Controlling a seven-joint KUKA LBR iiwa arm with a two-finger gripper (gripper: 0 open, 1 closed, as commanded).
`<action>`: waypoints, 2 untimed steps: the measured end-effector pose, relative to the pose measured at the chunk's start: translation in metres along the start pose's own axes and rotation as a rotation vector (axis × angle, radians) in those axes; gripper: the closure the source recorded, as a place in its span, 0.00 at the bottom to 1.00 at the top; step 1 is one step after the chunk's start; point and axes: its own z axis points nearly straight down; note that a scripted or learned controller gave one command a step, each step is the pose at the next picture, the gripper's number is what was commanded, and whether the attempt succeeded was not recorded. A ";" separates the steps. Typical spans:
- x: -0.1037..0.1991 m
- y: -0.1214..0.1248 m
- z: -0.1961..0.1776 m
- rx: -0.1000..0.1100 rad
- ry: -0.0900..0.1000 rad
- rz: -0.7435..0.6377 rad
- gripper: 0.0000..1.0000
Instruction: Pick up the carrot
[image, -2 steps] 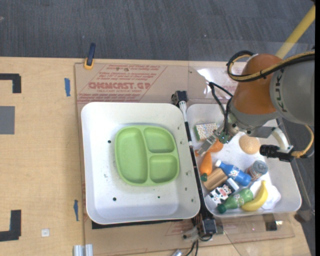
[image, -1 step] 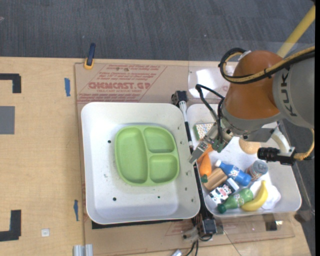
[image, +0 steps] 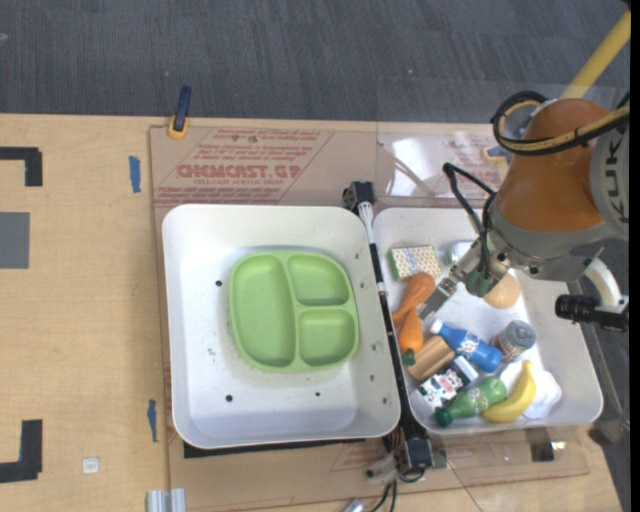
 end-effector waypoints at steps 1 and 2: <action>0.074 0.025 0.000 0.002 0.012 0.072 0.00; 0.071 0.023 0.000 0.004 0.009 0.076 0.00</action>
